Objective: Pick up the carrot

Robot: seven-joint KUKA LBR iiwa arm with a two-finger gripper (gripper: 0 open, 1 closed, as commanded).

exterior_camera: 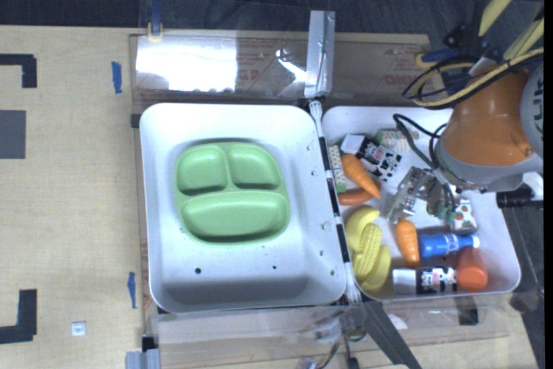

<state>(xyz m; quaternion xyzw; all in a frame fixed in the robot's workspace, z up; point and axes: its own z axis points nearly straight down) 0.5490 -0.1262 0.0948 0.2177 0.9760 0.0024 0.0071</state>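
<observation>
From my seat I see the arm [488, 130] reaching in from the right, over the right bin [505, 225], with its gripper [419, 194] low among the clutter there. Whether the hand is apart or together I cannot tell; the metal parts blur into the packaging behind them, and I see nothing clamped in it.

There are two orange pieces that could be the target. The carrot [359, 174] I take for the task's thing lies at a slant near the bin's left wall, just left of the gripper, with a small black-and-white box [378, 153] close above it. A second, shorter carrot-like piece [406, 241] sits lower, between the corn cob [370, 248] and the blue bottle [447, 244]. Along the front wall lies a dark bottle with an orange cap [441, 278].

The left bin [164, 212] holds a green divided plate [232, 190], well apart from all this.

I judge the carrot to be a light, stiff plastic toy: smooth, tapered, likely to squirt out of the hand if pinched near the thin tip. I would close across its thicker middle, fingers set square to its long axis. The neighbours are tight, so one finger must slip between the carrot and the box without nudging either.
</observation>
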